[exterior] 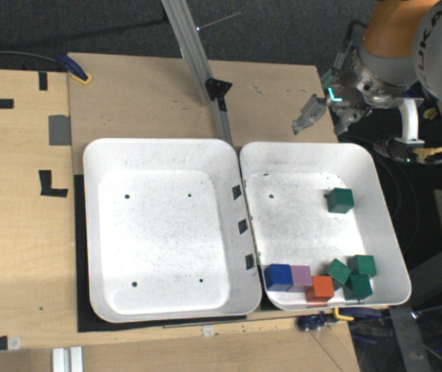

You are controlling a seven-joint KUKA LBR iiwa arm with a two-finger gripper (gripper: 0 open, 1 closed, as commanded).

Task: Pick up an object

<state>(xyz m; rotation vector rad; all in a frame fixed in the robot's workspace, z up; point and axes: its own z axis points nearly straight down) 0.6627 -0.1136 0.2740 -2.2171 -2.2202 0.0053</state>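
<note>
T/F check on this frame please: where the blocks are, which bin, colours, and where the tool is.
1. All the blocks lie in the right bin. True.
2. The lone green block touches the blue block. False: it sits apart, nearer the bin's far right side, while the blue one is in the near row.
3. The tool hangs above the bench beyond the right bin's far edge. True.
4. The tool holds the orange block. False: that block rests in the bin beside the purple block.
5. The blue block is at the right end of the near row. False: it is at the left end, by the bin's left wall.
</note>
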